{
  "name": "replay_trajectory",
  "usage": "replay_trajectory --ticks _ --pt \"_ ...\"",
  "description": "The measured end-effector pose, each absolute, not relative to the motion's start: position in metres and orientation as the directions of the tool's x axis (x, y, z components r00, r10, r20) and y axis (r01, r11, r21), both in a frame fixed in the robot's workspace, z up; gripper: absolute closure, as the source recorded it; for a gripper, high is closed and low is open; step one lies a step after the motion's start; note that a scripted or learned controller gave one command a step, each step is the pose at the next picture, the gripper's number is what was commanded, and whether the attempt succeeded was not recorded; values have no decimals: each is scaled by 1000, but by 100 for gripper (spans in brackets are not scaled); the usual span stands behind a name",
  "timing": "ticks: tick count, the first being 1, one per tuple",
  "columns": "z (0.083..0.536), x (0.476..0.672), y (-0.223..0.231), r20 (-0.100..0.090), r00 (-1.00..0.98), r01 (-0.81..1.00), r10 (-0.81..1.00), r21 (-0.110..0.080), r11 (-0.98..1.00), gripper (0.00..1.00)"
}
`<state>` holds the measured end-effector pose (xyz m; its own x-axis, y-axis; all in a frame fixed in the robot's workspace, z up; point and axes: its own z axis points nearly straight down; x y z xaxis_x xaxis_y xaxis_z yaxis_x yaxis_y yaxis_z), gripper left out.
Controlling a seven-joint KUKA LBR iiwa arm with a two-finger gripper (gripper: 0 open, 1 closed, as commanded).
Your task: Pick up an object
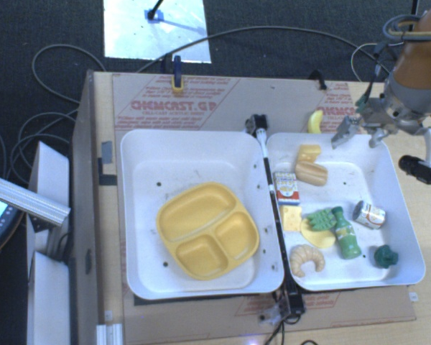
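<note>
Right bin, contents: hot-dog bun with a yellow block just behind it; small carton and cheese slice along the divider; croissant near the front wall; green bottle lying partly over a lettuce leaf on a yellow disc; silver can tipped on its side; dark green broccoli piece in the front right corner.

Outside the bin: banana, on the board just beyond the back wall.

Left bin, contents: one yellow divided tray, its compartments bare.

Gripper: poised above the back right corner of the right bin, fingers spread apart with nothing between them. It stands clear of every item; the yellow block and bun are nearest, the can and bottle well apart toward the front.

Status of task: not begun in any visible sense. No object is lifted, and all items rest on the bin floor. Remaining, by judgement: choose a target, descend over it, close on it and raise it clear. The bun or yellow block looks the readiest choice, being close and unobstructed.
</note>
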<state>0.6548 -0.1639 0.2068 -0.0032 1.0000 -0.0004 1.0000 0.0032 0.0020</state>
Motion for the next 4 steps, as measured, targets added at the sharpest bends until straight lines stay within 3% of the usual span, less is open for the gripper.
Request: replay_trajectory --ticks 1,2,3,4 --pt "84 661 -109 0 -5 1000 1000 2 5 0" --pt "86 669 -107 0 -5 1000 1000 3 5 0" --pt "97 670 -107 -1 -7 1000 1000 6 7 100" --pt "161 649 -172 -3 -2 1000 1000 5 2 100"
